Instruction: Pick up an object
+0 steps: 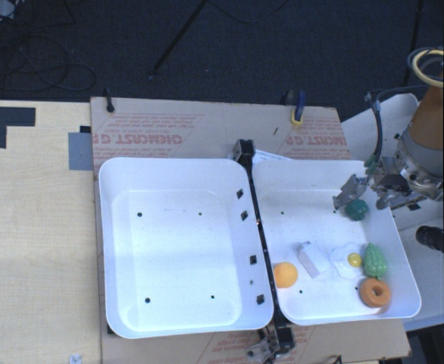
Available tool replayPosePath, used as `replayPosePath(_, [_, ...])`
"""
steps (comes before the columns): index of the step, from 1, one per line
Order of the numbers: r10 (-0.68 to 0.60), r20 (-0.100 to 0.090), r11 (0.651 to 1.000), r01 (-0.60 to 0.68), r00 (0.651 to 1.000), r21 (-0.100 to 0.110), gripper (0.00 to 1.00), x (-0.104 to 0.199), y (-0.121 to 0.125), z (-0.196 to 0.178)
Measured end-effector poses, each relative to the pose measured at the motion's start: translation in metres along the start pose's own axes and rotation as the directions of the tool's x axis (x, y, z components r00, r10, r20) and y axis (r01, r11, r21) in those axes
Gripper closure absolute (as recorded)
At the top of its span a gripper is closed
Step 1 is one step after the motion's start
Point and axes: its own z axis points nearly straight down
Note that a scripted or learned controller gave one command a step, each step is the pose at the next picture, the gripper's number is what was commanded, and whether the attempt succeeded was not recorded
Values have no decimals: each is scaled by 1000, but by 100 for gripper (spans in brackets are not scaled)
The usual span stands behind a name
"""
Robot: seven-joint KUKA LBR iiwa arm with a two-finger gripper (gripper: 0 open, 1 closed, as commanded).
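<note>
Donut (375,292) nearest; green ball (356,210) touches fingers (350,192).

The left bin (116,203) lies open; toys (373,262) crowd the right bin's (298,192) near corner.

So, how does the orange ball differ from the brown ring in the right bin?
The orange ball is solid and plain orange; the brown ring has a hole and is duller. The ball lies near the divider between the bins, the ring near the bin's right front corner. Both are round and lie free.
</note>
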Motion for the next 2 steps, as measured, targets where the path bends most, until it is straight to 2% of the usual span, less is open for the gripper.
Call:
replayPosePath(1, [-3, -4, 1000, 4, 1000, 10, 0, 56, 9, 161])
replayPosePath(2, [5, -1, 1000, -5, 1000, 3, 100, 51, 10, 142])
